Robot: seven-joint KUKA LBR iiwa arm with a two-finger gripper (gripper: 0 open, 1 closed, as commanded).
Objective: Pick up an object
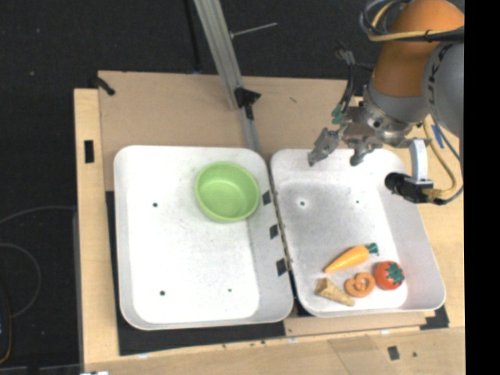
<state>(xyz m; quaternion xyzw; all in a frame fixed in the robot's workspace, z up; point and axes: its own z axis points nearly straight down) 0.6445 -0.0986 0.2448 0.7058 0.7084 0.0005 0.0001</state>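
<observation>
Gripper (337, 155) hangs with fingers spread, nothing between them, above the far edge of the right bin (328, 209). Candidates all sit at the near end of that bin: carrot (348, 258), with the tomato (388, 275) just to its right, the pretzel (359, 284) just in front of it, and a tan piece (334, 291) touching the pretzel on its left. They look like toy food, probably light, rigid, smooth plastic, a bit slippery. The carrot seems the best bet: pinch across its thick middle, fingers square to its long axis. The tomato is round and may roll out. A green bowl (226, 192) sits in the left bin (156, 241), well away from the carrot.
</observation>
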